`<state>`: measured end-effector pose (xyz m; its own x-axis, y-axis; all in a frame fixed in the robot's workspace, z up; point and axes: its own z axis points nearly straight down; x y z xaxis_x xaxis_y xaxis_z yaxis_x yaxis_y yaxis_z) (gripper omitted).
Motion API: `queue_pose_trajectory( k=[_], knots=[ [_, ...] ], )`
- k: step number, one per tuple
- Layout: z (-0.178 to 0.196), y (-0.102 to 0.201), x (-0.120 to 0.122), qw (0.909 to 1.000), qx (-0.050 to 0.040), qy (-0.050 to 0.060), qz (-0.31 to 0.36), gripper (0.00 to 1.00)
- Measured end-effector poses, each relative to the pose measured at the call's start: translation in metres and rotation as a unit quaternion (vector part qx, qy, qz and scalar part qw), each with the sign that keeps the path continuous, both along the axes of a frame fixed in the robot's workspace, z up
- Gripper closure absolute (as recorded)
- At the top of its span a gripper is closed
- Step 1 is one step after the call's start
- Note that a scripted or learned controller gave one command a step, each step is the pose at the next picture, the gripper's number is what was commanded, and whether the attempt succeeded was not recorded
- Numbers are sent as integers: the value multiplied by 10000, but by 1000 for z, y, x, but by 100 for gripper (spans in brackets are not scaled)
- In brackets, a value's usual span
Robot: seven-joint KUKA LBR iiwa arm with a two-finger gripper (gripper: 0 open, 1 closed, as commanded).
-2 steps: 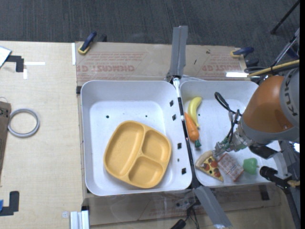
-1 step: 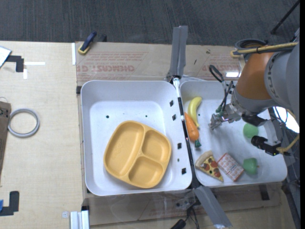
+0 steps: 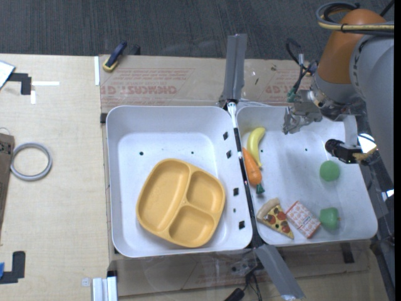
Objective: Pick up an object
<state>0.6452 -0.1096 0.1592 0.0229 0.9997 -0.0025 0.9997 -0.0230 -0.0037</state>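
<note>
Pale wooden table with two white bins. Right bin: toy banana, carrot, pizza slice, all likely light, rigid, smooth; best gripped across carrot's middle. Tool above far edge, nothing visibly held; opening unclear.

Both bins are viewed from one fixed overhead cam, tilted, fairly far off, left of the gripper.
</note>
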Motion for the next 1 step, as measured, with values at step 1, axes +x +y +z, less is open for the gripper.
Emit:
queue_pose_trajectory(
  k=[1],
  knots=[
    [-60, -48, 13, 9745, 12, -1, 2244, 100]
  ],
)
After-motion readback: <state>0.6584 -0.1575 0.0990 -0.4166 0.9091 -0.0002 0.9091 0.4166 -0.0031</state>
